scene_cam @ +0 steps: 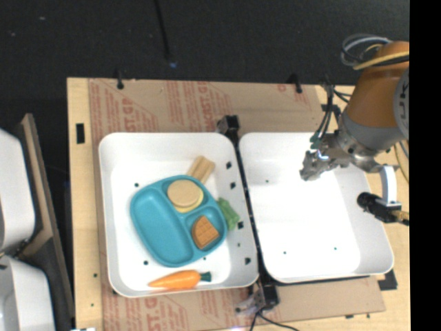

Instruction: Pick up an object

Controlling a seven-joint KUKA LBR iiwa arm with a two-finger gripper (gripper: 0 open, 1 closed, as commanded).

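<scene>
Gripper (311,168) (finger state unclear) hangs over right bin (303,254), holding nothing visible.

A pale wooden bench (83,205) stands on a dark floor (207,26). Brown printed cardboard (172,105) covers its top. White furniture (17,185) sits left.

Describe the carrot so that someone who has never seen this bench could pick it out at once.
Start at the left bin of the two white bins, the one holding the blue divided tray. Look past the tray to the bin's near edge, where the carrot lies flat on the white floor. It is the only long orange thing with a green tip, and it sits outside the tray.
</scene>
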